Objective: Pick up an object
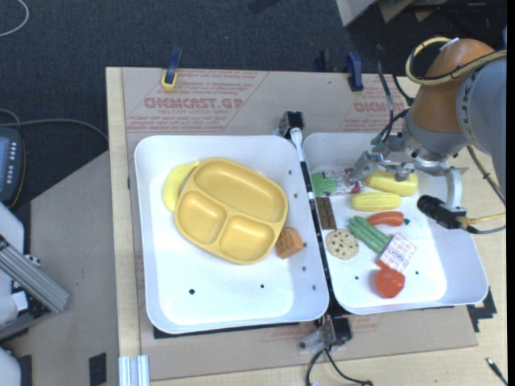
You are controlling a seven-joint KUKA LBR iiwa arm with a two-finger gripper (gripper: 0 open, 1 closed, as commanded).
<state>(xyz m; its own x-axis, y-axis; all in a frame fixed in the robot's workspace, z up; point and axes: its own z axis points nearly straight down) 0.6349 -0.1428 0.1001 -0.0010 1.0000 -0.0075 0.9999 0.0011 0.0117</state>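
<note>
My gripper [380, 166] hangs over the back of the right bin [459, 284], just above a yellow banana-like piece [393, 185]. Nothing can be seen held in it. Below that piece lie a corn cob [375, 202] and a red-orange pepper [386, 219]. Toward the front are green pods [368, 233], a cookie [343, 244], a white and red packet [397, 253] and a red tomato [389, 283]. By the left wall sit a green piece [323, 185] and a brown chocolate bar [325, 213].
The left bin [201, 304] holds a yellow compartment tray [232, 210], lying partly on a yellow disc [172, 186], with a brown bread piece [290, 243] at its right. The ridge between the bins runs down the middle. The arm's grey and orange wrist [442, 95] stands above the right bin's back right.
</note>
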